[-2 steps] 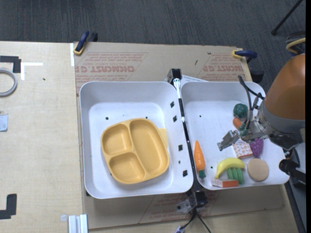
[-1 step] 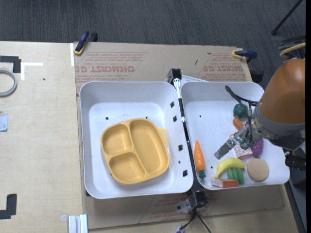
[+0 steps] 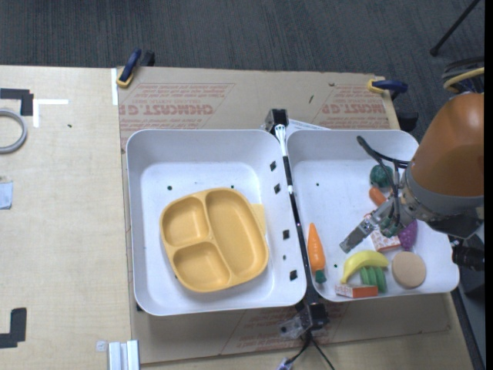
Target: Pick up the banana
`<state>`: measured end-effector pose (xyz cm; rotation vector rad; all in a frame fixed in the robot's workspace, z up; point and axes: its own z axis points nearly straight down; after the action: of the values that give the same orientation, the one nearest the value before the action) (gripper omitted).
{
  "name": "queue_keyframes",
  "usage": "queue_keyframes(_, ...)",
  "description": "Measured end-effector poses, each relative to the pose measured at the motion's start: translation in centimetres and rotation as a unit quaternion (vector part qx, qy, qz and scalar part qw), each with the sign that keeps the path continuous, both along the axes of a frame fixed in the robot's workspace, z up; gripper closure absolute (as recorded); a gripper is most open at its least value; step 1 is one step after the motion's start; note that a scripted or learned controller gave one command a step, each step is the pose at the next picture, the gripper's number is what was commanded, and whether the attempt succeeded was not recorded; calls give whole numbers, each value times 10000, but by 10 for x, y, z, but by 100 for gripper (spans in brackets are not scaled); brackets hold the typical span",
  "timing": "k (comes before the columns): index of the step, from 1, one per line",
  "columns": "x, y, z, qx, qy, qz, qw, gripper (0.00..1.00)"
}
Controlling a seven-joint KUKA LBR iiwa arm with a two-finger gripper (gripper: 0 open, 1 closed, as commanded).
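one step is in hand: your tool (image 3: 368, 232) hovers just above the banana (image 3: 363, 263) near the right bin's (image 3: 327, 160) front edge. i cannot tell its grip; next, descend and close.

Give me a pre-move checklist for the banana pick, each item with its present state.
1. Banana in view in the right bin: ok.
2. End effector positioned above the banana's upper left: ok.
3. Banana between the fingers: not ok; it lies in the bin apart from them.
4. Finger opening: cannot tell.
5. Space around the banana: not ok; the carrot, round tan piece and small packet crowd it.
6. Yellow divided plate in the left bin out of the path: ok.
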<state>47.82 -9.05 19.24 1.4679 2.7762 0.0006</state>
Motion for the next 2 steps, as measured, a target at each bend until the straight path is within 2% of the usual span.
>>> queue_keyframes(1,1,22,0,-3,-6,1777,9841,0)
queue_keyframes(2,1,30,0,-5,-6,2954,9554,0)
